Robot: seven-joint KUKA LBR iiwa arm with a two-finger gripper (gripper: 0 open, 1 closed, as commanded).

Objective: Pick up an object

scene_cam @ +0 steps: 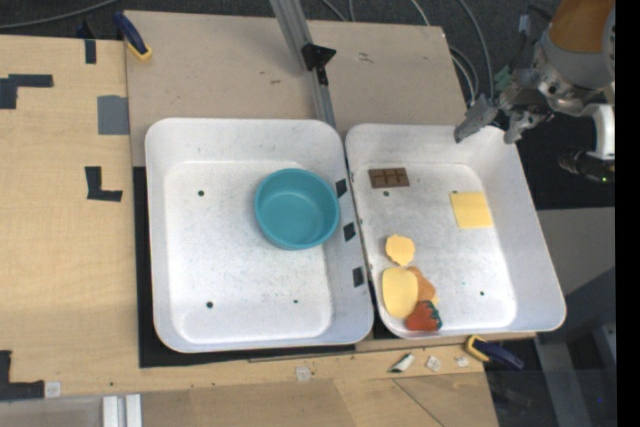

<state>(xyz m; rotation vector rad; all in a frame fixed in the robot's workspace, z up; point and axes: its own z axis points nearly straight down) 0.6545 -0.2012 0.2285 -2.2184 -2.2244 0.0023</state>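
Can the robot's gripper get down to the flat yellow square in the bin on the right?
Probably yes. The gripper hangs over the right bin's far corner, and the yellow square lies flat just below it in the picture, apart from the other pieces, with nothing over it.

No readable text, labels, brands, numbers or signs on anything, bins and bench included

The wooden bench (60,245) carries two white bins side by side, the left bin (165,215) and the right bin (520,215), on a tan board (220,65) with black tape marks (95,183) nearby.
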